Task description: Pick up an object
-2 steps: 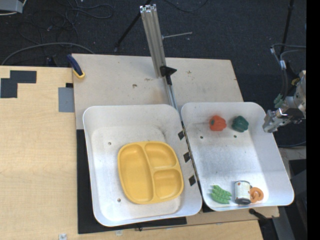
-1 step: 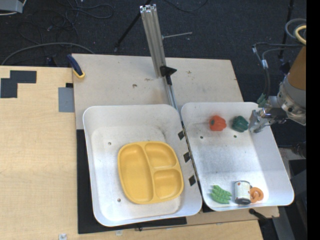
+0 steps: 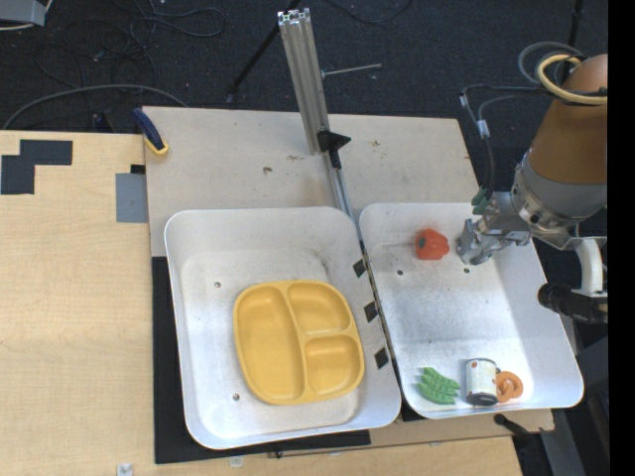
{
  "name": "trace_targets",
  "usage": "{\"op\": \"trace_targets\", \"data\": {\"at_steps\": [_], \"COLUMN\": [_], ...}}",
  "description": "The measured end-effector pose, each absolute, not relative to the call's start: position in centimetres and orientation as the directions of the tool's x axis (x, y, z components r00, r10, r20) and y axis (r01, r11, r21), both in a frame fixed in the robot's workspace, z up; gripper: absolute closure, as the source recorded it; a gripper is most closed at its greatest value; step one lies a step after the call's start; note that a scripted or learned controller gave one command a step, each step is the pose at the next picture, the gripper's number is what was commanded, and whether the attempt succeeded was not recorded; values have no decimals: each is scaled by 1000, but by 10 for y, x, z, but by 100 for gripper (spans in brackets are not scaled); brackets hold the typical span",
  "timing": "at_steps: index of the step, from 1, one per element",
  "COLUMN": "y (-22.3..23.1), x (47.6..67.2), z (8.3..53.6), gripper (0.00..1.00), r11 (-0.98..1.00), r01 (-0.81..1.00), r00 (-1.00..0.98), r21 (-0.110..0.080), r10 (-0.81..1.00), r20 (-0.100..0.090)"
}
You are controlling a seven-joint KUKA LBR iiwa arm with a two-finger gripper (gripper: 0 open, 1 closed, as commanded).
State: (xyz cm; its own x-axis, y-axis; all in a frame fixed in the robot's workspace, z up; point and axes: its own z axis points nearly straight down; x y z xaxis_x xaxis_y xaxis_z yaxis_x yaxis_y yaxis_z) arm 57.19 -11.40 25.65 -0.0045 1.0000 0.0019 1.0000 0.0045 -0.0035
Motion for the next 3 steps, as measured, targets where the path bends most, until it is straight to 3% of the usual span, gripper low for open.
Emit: {"op": "trace_targets", "data": {"at_steps": [3], "y": [21], "x": [576], "z": [242], "gripper": [100], "r11": [5], "r01": [1000], "r00": [-5], "r21": [-3], "r10": [1000], "r20": [1]}}
